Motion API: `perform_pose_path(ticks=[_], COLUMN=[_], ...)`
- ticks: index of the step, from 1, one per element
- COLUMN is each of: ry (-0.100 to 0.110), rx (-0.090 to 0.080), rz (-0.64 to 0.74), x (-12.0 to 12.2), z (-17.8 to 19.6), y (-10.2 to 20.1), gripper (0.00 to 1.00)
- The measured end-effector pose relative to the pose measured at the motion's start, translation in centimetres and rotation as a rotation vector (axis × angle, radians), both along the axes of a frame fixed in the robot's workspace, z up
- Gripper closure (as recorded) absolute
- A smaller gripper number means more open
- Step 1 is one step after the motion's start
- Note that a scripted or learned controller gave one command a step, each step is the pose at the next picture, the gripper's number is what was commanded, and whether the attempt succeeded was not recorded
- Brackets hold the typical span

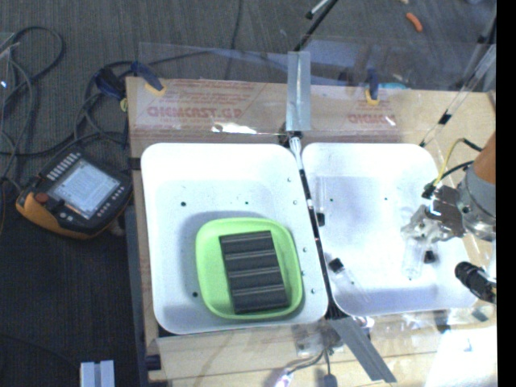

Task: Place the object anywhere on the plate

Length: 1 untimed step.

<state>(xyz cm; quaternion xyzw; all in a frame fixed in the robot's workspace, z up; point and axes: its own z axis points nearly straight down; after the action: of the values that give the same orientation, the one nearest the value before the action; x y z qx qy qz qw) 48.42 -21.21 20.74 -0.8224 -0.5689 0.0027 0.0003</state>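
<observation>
Tool [426, 236] low over right bin [363, 176], grip state unclear, dark ridged object [254, 271] lying on green plate [208, 248] in left bin [169, 184].

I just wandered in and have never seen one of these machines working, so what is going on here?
A robot arm reaches in from the right, its gripper low over the right bin. In the left bin sits a green plate, and a dark ridged block already lies on it. So the object appears to be on the plate, with the arm well away from it.
</observation>
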Motion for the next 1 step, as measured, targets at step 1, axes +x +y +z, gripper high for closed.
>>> perform_pose_path(ticks=[1], ry=[0.000], rx=[0.000], rz=[0.000], x=[0.00], z=[0.01], y=[0.00], gripper=[0.00])
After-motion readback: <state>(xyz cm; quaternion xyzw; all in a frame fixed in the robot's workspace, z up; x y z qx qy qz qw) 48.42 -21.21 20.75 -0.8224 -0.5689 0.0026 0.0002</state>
